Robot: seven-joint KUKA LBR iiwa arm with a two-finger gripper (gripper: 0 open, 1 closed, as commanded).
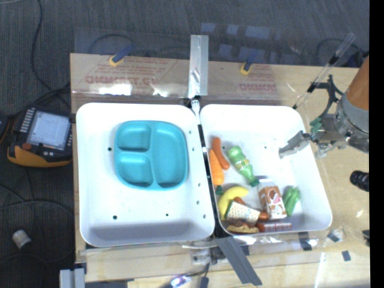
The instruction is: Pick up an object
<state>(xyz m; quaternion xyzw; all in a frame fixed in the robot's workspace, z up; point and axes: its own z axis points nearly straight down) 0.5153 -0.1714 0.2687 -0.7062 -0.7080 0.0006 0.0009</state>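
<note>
Two bins: we see a blue plate (150, 153) left, toy food right.
Claw (294, 145): above right bin (264, 116); we cannot tell its state.

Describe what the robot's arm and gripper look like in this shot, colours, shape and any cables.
The arm comes in from the right edge: an orange band sits above a grey, rounded wrist section. From it projects the gripper, a slim grey metal piece tapering to a point over the right bin. Thin dark cables and a pale rod run up beside the wrist. No markings are legible.
</note>
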